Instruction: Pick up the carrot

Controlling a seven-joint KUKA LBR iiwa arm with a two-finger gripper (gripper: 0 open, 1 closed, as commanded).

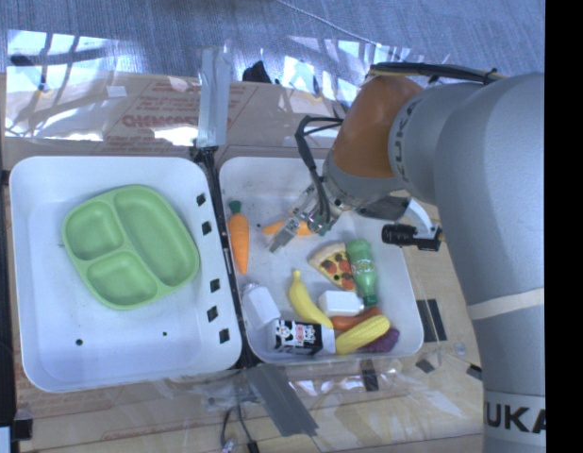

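- The carrot lies lengthwise in the right bin, close against its left wall, green top toward the far end
- The end effector hangs just right of it, fingers apart, nothing clearly between them
- Nearby lie a banana, pizza slice and green bottle
- A green plate sits in the left bin

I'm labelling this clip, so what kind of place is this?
Probably a robot lab's pick-and-place bench: a KUKA arm reaches over two white bins, one holding toy food such as a carrot.
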